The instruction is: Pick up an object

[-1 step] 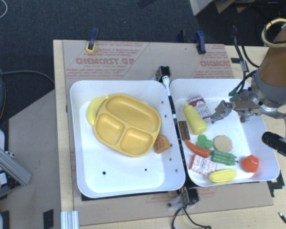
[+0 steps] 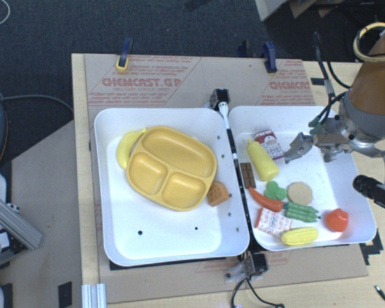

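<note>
The gripper [image 2: 299, 147] hangs over the right bin [image 2: 362, 191], near its upper middle, just right of the small red-and-white carton [image 2: 268, 143]; whether its fingers are spread or clenched I cannot tell, and nothing shows between them. Below it lie a yellow bottle [image 2: 262, 160], a tan disc [image 2: 299, 192], a tomato [image 2: 337, 219] and corn [image 2: 299, 236]. The left bin [image 2: 109, 178] holds a yellow divided tray [image 2: 171, 167].

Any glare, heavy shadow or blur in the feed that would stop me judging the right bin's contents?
Camera view: light is even and soft; the white right bin looks bright, but the mustard bottle, corn and tomato stay readable. The gripper looks slightly soft and casts faint shadow; the floor is dark.
</note>
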{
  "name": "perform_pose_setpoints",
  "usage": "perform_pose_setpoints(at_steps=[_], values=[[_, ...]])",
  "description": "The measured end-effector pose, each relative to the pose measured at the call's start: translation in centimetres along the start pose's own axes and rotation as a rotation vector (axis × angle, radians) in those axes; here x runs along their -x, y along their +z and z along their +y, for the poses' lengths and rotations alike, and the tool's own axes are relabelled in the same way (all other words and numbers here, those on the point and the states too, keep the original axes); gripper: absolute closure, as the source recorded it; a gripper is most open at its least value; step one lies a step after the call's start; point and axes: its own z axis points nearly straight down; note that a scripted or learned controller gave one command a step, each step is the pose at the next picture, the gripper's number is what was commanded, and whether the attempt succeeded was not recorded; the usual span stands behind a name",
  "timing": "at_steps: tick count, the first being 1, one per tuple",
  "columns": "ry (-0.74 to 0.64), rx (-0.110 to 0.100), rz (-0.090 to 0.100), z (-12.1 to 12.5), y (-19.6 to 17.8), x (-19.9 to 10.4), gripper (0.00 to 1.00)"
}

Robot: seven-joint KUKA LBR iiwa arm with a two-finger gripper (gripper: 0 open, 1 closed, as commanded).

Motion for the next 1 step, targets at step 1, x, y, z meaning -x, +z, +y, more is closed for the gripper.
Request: perform_pose_setpoints(at_steps=[1], values=[[0.001,-0.006,0.001,0.17,4.5,0.6,0.0]])
